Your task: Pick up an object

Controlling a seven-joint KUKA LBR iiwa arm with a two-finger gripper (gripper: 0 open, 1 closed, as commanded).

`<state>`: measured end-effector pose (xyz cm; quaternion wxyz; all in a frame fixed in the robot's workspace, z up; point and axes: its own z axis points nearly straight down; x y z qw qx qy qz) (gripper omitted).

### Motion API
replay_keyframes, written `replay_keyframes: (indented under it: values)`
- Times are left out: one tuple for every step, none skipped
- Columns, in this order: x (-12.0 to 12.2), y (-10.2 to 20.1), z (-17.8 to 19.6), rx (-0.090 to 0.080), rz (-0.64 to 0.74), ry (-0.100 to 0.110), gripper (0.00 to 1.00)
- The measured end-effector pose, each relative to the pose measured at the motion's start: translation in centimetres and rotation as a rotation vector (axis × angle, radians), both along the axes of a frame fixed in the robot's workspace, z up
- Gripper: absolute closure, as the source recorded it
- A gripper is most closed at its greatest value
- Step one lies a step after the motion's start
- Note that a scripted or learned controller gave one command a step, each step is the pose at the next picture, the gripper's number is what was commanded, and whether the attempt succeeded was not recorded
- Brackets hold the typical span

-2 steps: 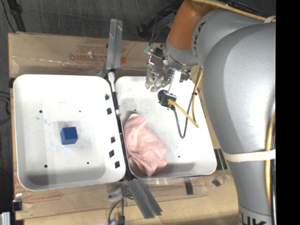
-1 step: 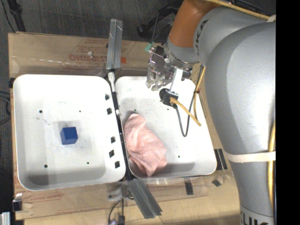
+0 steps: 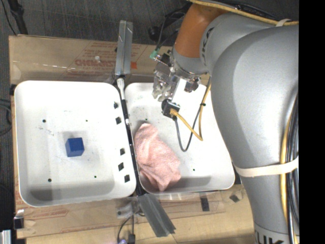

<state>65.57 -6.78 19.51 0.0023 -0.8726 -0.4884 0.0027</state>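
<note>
Two white bins [image 3: 30, 93] on cardboard-covered bench [image 3: 61, 55]

1. Red print runs across the cardboard sheet [image 3: 66, 57] in the upper left of the frame, too blurred to read.
2. White letters, perhaps "UK", sit on the arm's base [image 3: 269, 236] at lower right.

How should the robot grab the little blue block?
Probably from straight above, closing the fingers on two opposite flat sides of the blue block. It sits flat and alone on the left bin floor, well away from the walls, so the gripper, now over the right bin, has room.
</note>
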Motion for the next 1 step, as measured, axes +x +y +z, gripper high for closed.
replay_keyframes:
  values:
    - [0.05,-1.07,-0.29,0.001,0.030,-0.001,1.00]
